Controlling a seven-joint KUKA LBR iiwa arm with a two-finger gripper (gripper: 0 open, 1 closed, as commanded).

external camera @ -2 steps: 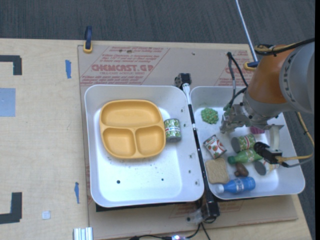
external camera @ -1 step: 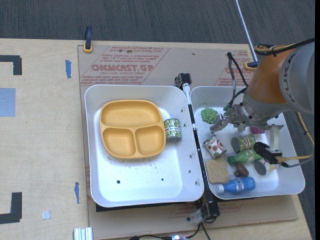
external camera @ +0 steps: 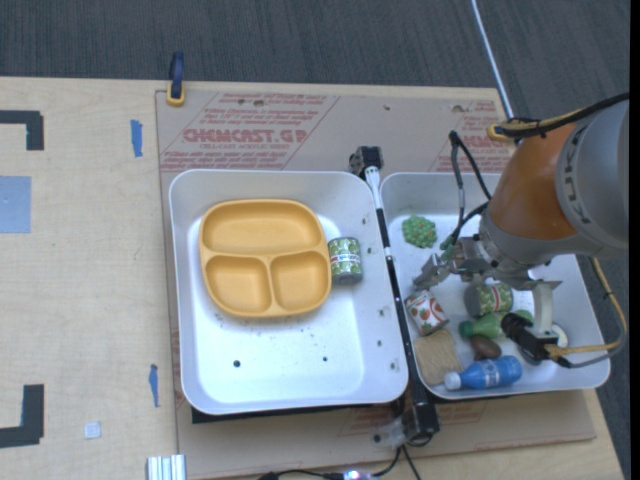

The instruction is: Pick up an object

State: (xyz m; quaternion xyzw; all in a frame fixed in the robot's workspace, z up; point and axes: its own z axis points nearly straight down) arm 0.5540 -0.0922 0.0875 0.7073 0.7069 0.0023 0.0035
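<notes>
- Fingers (external camera: 437, 271) low over the right bin (external camera: 590, 368), close to its left wall. Spread not readable at this slant: cannot tell wide or narrow, nor whether anything is held.
- Nearest candidate: red-and-white can (external camera: 428, 311), just beside the tips on the side of the bin's near rim, hard against the left wall. Long axis looks tilted, roughly far-left to near-right. A judgement only, since the label blurs.
- Second candidate: green bumpy lump (external camera: 420, 231), on the opposite side toward the far rim, a little farther off and free all round.
- Green can (external camera: 490, 296) to the right of the tips, tucked under the wrist and partly hidden. Judged awkward to reach.
- Judged next need: a short shift toward the near rim, then descent astride the red-and-white can, across its long axis. Risk: the wall crowding one side.
- One arm only, so no choice of side.
- Count, right bin, seven things:
  - one red-and-white can
  - one green bumpy lump
  - one green can
  - one green piece (external camera: 480, 325)
  - one brown lump (external camera: 487, 346)
  - one tan square (external camera: 435, 351)
  - one blue bottle (external camera: 485, 374), lying along the near rim with its white cap to the left
- Count, left bin (external camera: 200, 368), two things:
  - one yellow plate (external camera: 265, 258) with three compartments
  - one small can with a green label (external camera: 345, 260), touching the plate's right edge
- Two bins side by side on the worktop (external camera: 80, 268).
</notes>
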